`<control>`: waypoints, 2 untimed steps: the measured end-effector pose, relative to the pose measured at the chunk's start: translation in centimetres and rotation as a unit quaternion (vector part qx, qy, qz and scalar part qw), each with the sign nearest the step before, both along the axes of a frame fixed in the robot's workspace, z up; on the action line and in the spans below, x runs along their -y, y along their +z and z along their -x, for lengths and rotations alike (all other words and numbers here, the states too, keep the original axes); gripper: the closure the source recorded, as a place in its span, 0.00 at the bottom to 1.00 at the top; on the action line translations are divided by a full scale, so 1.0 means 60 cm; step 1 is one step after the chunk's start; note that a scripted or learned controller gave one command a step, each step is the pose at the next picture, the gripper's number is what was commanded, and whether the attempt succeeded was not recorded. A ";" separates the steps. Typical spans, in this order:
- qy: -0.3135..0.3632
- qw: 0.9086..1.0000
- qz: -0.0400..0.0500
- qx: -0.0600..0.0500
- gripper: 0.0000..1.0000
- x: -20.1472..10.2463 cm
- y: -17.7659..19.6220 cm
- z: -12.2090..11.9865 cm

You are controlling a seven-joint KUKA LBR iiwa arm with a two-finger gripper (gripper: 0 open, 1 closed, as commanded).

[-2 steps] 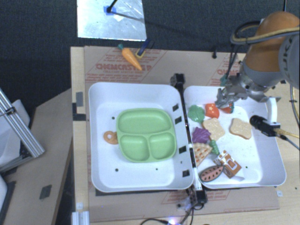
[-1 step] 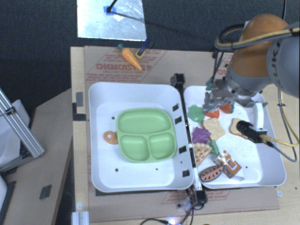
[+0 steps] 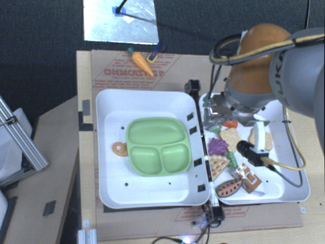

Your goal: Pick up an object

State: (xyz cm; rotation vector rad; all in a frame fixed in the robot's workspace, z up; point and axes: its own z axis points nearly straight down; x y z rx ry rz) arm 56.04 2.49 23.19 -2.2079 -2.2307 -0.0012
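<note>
While the grey arm [image 3: 299,70] reached in from the right, its gripper [image 3: 217,112] hung low over the far left corner of the right bin [image 3: 292,187]. Whether it was released or clenched could not be told, as the wrist covered it from above.

There were two white bins. The left bin [image 3: 109,187] held one green plate [image 3: 157,146] with three compartments and one small orange ring [image 3: 120,149] just beside the plate's left edge.

The things to pick lay crowded in the right bin, in its left and near parts:
- one red piece [image 3: 231,124] closest to the gripper
- one tan cracker [image 3: 231,136]
- one purple piece [image 3: 218,146]
- one waffle wedge [image 3: 218,165] against the dividing rim
- one green sprig [image 3: 232,159]
- one brown oval piece [image 3: 228,188]
- one brown-and-white box [image 3: 248,178] touching that oval
- one white piece [image 3: 259,135]

The arm hid most of the bin's far side.

Outside the bins, one toy carrot [image 3: 142,63] lay on the printed cardboard [image 3: 172,70] beyond the left bin. Both bins sat on that cardboard, which rested on a pale wooden bench [image 3: 56,136]. One silvery sheet [image 3: 120,14] lay further back on the dark floor [image 3: 40,24]. A metal frame [image 3: 20,141] stood at the left edge.
</note>
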 end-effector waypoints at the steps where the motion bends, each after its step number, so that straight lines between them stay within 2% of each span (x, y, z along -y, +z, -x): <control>1: -0.001 1.000 0.000 0.000 1.00 -0.050 0.000 0.050; 2: -0.004 1.000 0.001 0.000 1.00 -0.048 -0.027 0.042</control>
